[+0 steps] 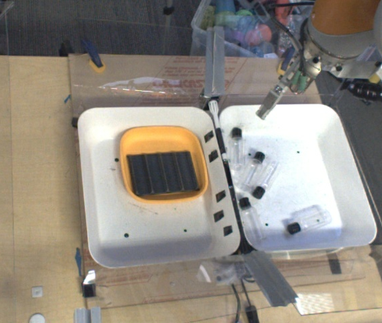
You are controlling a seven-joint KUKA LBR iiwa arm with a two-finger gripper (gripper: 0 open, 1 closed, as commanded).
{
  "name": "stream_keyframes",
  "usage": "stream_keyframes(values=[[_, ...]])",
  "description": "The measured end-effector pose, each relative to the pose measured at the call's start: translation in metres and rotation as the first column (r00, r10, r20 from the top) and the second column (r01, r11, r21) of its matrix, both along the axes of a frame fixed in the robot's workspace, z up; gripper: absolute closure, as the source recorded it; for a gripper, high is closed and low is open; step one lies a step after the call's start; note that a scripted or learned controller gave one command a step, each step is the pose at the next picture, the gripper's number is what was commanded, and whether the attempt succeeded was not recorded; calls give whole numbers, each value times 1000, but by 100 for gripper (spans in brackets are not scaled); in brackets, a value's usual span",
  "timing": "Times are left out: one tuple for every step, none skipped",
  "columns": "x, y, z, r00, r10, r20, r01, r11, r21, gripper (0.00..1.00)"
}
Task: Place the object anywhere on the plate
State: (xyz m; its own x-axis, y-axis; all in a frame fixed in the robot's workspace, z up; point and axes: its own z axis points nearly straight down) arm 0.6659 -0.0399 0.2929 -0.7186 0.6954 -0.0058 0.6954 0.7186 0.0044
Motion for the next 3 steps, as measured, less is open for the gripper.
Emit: stream_keyframes(values=[[-5, -39, 35, 992, 123, -1, -123, 992, -1, 100], [-5, -38, 39, 942, 337, 1, -337, 942, -2, 100], [-6, -36, 44, 928, 373, 1, -373, 928, -3, 100]])
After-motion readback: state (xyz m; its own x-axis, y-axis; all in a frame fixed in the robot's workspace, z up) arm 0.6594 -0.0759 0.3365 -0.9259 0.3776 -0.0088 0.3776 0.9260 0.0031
